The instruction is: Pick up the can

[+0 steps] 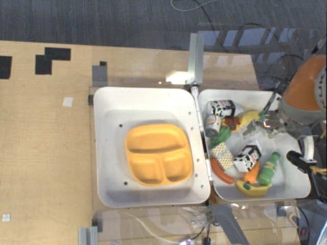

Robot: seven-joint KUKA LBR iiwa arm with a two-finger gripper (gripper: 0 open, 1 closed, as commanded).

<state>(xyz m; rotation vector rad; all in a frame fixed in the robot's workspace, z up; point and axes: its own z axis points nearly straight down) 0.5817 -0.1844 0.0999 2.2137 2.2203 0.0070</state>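
The can (220, 107), with a black and white label, lies on its side at the back left of the right bin (296, 188). My gripper (261, 125) hangs over the middle of that bin, to the right of the can and apart from it, near a yellow banana (249, 117). The arm's orange band (305, 86) is at the view's right edge. Nothing is seen held.
Around the can lie a green pepper (222, 135), a small carton (248, 158), a green bottle (268, 168), a carrot (251, 174), a hot dog (221, 171) and another banana (254, 189). The left bin (110, 137) holds a yellow divided tray (157, 153).
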